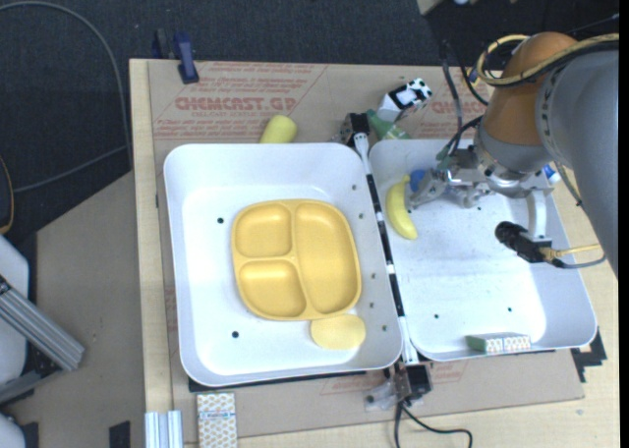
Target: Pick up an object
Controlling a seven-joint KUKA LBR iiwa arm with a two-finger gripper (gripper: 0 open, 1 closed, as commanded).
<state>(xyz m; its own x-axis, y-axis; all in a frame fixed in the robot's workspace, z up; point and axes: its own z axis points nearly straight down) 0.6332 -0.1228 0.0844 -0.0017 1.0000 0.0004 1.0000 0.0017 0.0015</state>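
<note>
Reaching in from the right, the grey arm (580, 112) hangs over the right bin (491, 289), its gripper (447, 181) low near the bin's upper left; I cannot tell the claw's state. The left bin (197, 240) holds a yellow divided plate (295, 259) and a small yellow disc (338, 331). A banana (400, 212) lies just left of the gripper.
</note>
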